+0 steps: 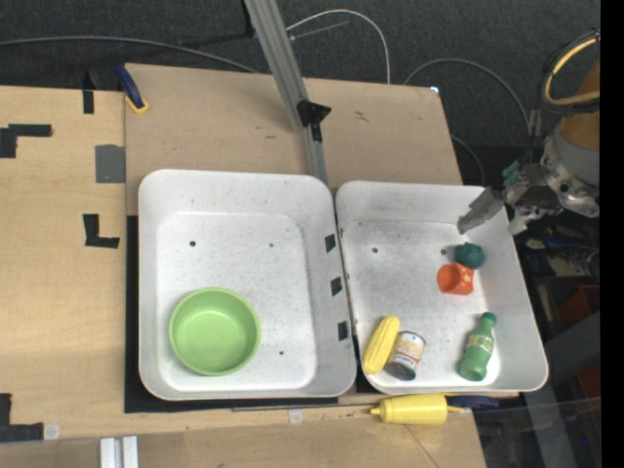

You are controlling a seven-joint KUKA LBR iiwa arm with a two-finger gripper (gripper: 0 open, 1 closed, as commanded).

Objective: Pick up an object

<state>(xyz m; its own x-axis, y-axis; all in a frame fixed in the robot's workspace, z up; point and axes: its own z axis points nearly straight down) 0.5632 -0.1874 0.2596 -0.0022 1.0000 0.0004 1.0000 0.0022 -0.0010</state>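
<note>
A round, light-green plastic bowl (214, 331) sits in the left shallow white bin (234, 198), in that bin's near-left corner, well to the left of the right shallow white bin (409, 208). The two bins touch along their inner walls.

Everything that could be picked up lies in or by the right bin. At its near-left corner a yellow toy corn cob (381, 344) lies tilted, and a small printed metal can (406, 354) lies on its side, touching the cob on the cob's right. Just outside the right bin's near wall, on the bench (224, 115), a yellow plastic squeeze bottle (414, 409) lies on its side. Further right, inside the right bin near its right wall, a small orange-red cup-shaped toy (455, 279) touches a dark teal rounded piece (471, 254) that lies just behind it. A green plastic bottle (478, 349) lies in the right bin's near-right corner.

The grey two-finger gripper (485, 214) hangs over the right bin's far-right part, just above the teal piece and apart from it, with nothing seen in it. Whether it is spread or pressed together cannot be told.
</note>
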